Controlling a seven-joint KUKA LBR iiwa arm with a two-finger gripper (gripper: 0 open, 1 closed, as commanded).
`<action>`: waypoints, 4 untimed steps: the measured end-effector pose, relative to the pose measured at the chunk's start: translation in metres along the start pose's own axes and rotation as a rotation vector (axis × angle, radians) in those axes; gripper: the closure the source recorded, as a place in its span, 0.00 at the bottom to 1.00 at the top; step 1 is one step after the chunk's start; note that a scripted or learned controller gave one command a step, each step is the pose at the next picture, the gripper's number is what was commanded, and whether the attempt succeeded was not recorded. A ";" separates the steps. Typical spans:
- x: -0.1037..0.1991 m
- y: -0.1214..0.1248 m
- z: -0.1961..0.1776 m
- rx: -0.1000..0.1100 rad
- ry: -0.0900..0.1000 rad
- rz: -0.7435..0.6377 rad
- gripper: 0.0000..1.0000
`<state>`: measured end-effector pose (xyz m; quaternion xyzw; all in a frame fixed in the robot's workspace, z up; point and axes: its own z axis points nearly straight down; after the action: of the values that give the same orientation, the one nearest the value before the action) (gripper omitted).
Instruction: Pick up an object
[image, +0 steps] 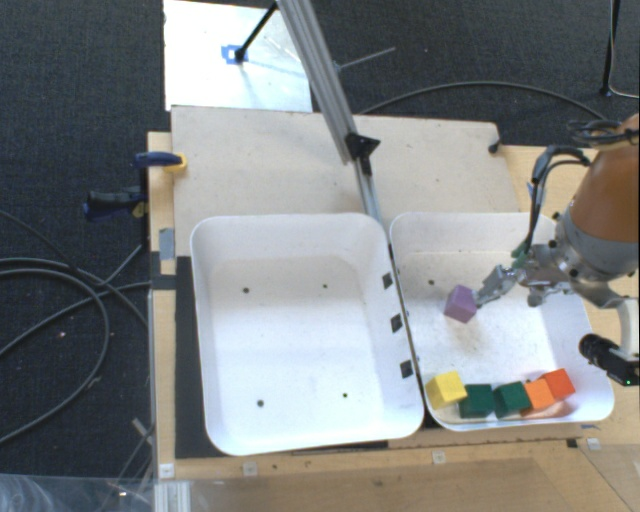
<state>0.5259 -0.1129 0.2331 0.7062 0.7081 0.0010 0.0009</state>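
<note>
Bins sit side by side on a light wooden bench (300, 160). The left bin (215, 300) is white with a few small dark dots on its floor. The right bin (420, 250) is white too, and it touches the left one along the middle, where small black tabs (396, 322) mark the shared edge.

The arm (610, 210) comes in from the right, grey with an orange band. Its gripper (492, 290) hangs low over the right bin, pointing left. A purple block (461, 303) is right at the tip of the gripper, tilted on a corner. The fingers are too small and blurry to see if they pinch the block or just touch it, so how wide they are cannot be told.

Along the near edge of the right bin is a row of blocks, each one touching the next. From left to right: a yellow block (446, 388), a dark green block (477, 401), a brighter green block (512, 398), then an orange block (541, 393) and a red-orange block (559, 382) in the corner.

A silver pole (330, 90) slants across the bench from the top and ends near where the bins meet. A blue and yellow clamp (150, 160) grips the bench's left edge. The floor (70, 100) is dark carpet, with black cables (60, 290) looping on the left. A pale sheet (215, 60) lies on the floor behind the bench.
</note>
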 end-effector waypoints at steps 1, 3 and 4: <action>-0.036 0.006 -0.013 -0.001 -0.002 0.003 0.00; -0.024 0.056 0.117 -0.010 -0.003 0.001 0.00; 0.014 0.094 0.143 -0.002 -0.001 -0.007 0.00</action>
<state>0.6201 -0.0983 0.0903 0.7037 0.7105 0.0013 0.0018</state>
